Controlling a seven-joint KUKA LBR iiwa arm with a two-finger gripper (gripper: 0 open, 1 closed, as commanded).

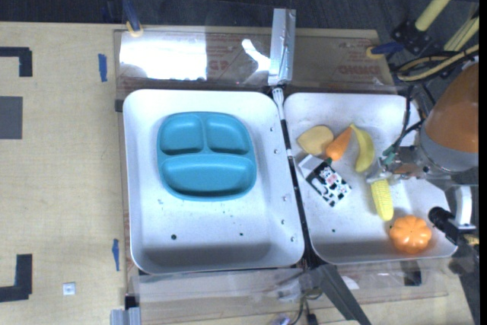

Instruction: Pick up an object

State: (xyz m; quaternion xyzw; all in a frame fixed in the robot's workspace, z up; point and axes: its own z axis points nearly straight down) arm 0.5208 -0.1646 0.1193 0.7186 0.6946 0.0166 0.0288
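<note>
Two white bins sit side by side before you: the left bin [144, 240] carries a blue divided plate [205, 154], and the right bin [335, 240] holds all the small toys. The arm [456, 125] reaches in from the right, its orange band over the right bin's right edge, and the gripper [396, 162] hangs low just beside the toy banana and the corn cob; whether the claw is apart or together you cannot tell from here, and nothing shows between its tips. Going down in size among the candidates: a small orange pumpkin [411, 234] in the near right corner, a tan potato-like piece [314, 139] toward the far left of that bin, an orange carrot-like wedge [342, 143] touching it, a yellow banana [364, 149] just right of the wedge, a corn cob [381, 199] between banana and pumpkin, and a small black-and-white printed packet [329, 183] nearer the divider. You appear to be at the approach step, with no object lifted yet. Your next move likely calls for settling the tips squarely over one piece, probably the corn or banana, and closing without nudging its neighbours.
</note>
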